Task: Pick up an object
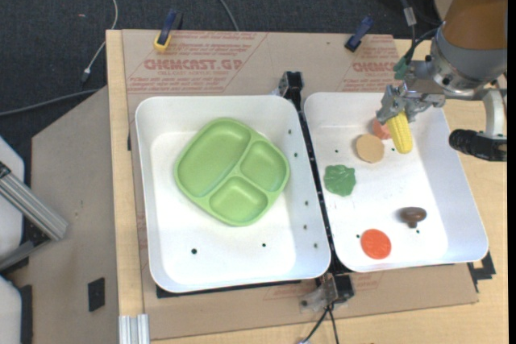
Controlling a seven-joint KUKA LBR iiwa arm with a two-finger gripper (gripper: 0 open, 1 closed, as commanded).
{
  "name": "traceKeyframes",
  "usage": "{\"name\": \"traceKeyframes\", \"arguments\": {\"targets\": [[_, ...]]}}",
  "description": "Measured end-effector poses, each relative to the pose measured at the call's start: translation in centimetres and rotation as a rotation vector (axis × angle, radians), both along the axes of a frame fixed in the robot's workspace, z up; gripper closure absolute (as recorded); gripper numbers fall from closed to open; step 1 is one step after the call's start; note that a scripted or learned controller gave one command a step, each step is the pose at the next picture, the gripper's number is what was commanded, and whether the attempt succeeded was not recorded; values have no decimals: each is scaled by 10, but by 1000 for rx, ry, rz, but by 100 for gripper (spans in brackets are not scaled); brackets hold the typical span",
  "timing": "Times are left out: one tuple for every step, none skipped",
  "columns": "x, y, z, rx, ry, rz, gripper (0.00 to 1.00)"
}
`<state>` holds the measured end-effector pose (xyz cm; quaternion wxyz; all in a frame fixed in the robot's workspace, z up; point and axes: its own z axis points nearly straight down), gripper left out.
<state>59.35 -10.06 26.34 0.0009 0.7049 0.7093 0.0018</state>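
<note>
My gripper [401, 107] hangs over the back part of the right bin [459, 197], under the grey wrist with its orange band. A yellow corn cob [401, 134] lies lengthwise directly below it, its upper end meeting the gripper's tip; whether it is gripped is hidden. A small pink-red piece [380, 127] sits just left of the cob. A tan round cookie [370, 148] lies beside it. Farther forward are a green broccoli [339, 180], a brown mushroom [414, 215] and an orange-red slice [376, 243].
The left bin [161, 238] holds a green divided plate [232, 171]. A black divider [310, 165] runs between the two bins. Blue clamps [168, 26] [359, 33] pin the cardboard base at the back. Cables lie on the dark floor beyond.
</note>
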Motion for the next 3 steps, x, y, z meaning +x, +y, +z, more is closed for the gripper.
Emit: {"name": "traceKeyframes", "arguments": {"targets": [[6, 59, 0, 1, 2, 1, 100], [13, 111, -19, 1, 8, -1, 100], [27, 160, -15, 1, 2, 0, 100]]}}
